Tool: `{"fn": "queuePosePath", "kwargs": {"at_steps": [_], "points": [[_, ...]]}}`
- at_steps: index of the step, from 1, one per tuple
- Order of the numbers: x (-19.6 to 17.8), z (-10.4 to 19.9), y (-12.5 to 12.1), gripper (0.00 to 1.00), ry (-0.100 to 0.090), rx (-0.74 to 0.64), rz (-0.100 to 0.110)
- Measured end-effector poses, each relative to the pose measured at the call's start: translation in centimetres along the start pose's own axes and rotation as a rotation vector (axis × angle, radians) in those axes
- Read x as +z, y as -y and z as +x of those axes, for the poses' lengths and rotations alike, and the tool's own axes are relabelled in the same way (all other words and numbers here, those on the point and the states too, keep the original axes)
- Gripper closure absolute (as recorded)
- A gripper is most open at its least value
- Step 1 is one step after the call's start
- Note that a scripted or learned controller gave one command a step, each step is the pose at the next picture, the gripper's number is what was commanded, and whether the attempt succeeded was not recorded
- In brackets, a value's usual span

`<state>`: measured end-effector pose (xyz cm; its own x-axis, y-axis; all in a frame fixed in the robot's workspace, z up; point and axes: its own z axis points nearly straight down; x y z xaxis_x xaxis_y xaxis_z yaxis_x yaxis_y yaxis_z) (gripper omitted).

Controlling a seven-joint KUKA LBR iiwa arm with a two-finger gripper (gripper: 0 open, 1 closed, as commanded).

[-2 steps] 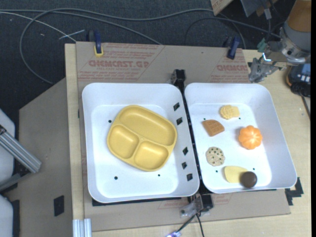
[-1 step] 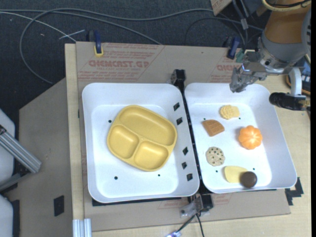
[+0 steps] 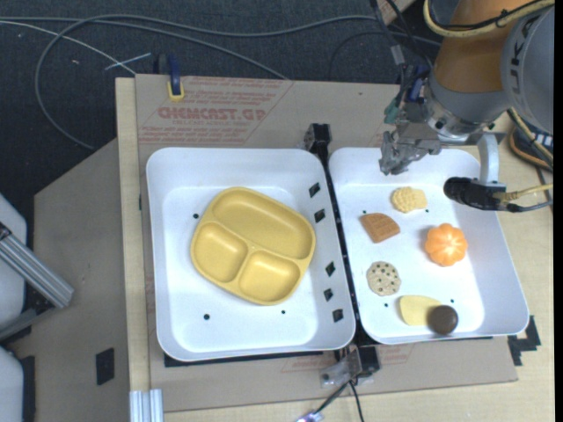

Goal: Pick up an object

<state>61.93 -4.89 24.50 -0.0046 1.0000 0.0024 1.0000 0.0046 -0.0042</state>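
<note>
Right bin had a bumpy pale yellow round cracker near the top, a tan toast-like wedge just below-left, an orange tangerine, a chocolate-chip cookie, and a pale yellow slab touching a dark brown ball.

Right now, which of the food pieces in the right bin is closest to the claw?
The pale yellow cracker, lying just below the claw; the others lie farther down the bin.
</note>
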Motion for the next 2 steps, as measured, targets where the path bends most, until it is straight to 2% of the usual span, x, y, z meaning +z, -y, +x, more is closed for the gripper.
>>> {"fn": "queuePosePath", "kwargs": {"at_steps": [2], "points": [[2.7, 9.2, 3.7, 1.00, 0.000, -0.001, 0.001]]}}
